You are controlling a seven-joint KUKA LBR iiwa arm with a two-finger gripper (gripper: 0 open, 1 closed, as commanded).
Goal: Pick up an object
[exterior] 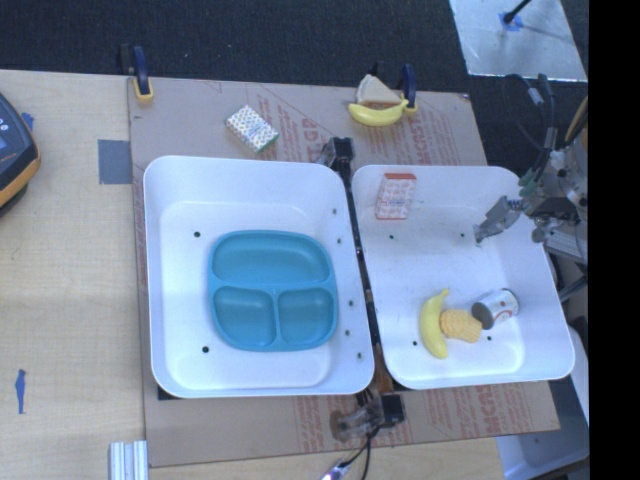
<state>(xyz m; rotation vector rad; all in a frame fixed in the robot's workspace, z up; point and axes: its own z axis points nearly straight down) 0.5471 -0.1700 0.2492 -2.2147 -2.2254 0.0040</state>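
Note:
The right bin [530, 363] holds a yellow banana [433, 326], a small knobbly yellow piece [461, 325] touching it, and a small white can [497, 307] lying on its side next to that. A red and white packet [395, 196] lies flat near the bin's far left corner. My gripper [517, 228] hangs over the right bin's far right part, near its right wall. Its two grey fingers [492, 222] are spread open with nothing between them. It is above and to the right of the can, apart from every object.
The left bin [170, 268] holds a blue divided plate [272, 290]. Behind the bins on the cardboard lie a small patterned box [251, 128] and a second banana [377, 114] with a sandwich-like toy. A yellow and black device [14, 156] sits at the far left.

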